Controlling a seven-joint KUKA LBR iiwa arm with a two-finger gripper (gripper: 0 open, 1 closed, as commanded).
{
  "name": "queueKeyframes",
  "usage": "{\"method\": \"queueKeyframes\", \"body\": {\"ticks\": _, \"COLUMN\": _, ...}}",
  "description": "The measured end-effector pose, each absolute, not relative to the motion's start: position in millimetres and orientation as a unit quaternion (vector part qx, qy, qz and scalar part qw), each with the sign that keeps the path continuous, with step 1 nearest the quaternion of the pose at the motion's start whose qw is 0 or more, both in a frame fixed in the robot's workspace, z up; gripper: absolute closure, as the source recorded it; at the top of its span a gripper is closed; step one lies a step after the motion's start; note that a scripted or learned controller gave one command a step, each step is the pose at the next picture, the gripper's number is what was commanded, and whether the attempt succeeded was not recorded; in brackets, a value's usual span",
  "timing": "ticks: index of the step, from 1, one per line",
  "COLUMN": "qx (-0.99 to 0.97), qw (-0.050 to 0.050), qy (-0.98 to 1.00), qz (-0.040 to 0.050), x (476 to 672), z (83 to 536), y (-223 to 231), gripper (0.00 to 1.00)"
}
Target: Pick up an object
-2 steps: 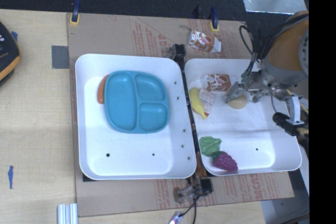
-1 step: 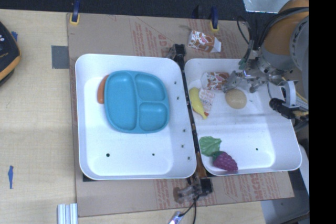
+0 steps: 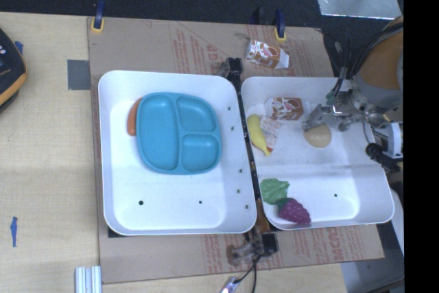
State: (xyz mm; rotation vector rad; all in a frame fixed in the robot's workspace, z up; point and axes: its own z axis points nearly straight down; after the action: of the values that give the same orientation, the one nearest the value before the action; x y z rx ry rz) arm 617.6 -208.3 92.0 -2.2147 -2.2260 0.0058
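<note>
Right bin inspected: my tool (image 3: 321,117) hangs just over the tan round piece (image 3: 318,137).

Leftward lie the blue tray (image 3: 180,132) and banana (image 3: 257,134). Finger state: I cannot tell. Risk: the rounded piece may roll aside under an off-centre descent.

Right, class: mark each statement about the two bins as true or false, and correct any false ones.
1. The blue divided plate lies in the left bin. True.
2. The banana lies on the blue plate. False: it lies in the right bin.
3. The purple grapes sit near the right bin's front edge. True.
4. A snack packet lies inside the left bin. False: it lies on the cardboard behind the bins.
</note>
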Motion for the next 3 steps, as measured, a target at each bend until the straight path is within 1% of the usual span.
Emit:
{"method": "queueKeyframes", "body": {"ticks": 1, "qx": -0.705, "qw": 0.002, "qy": -0.710, "qz": 0.0017, "x": 620.3, "z": 92, "y": -144, "gripper": 0.00}}
{"method": "queueKeyframes", "body": {"ticks": 2, "qx": -0.703, "qw": 0.018, "qy": -0.711, "qz": 0.0078, "x": 651.4, "z": 91, "y": -169, "gripper": 0.00}}
{"method": "queueKeyframes", "body": {"ticks": 3, "qx": -0.705, "qw": 0.001, "qy": -0.709, "qz": 0.0019, "x": 599.3, "z": 92, "y": -161, "gripper": 0.00}}
